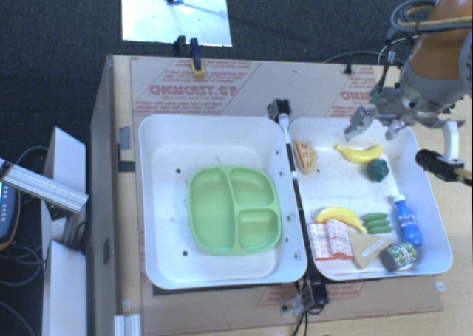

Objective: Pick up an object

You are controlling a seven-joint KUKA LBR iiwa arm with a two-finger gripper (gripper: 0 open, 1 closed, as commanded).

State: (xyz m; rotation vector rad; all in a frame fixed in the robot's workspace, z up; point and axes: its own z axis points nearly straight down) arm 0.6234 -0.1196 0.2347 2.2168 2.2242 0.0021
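Hovering over the right bin (pixel 436 232), the gripper (pixel 375 125) hangs spread and holds nothing; the approach is in hand, and next comes a drop onto the banana (pixel 360 153) just below. Another banana, a bottle, perhaps a can lie nearby; the left bin (pixel 166 142) holds a green tray (pixel 233 209)

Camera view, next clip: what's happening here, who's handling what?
A grey and orange arm reaches in from the right, its open gripper poised over the far end of the right bin with nothing between its fingers. Just below it lie a banana and a dark green piece. The left bin holds a green divided tray. Nothing is picked up yet.
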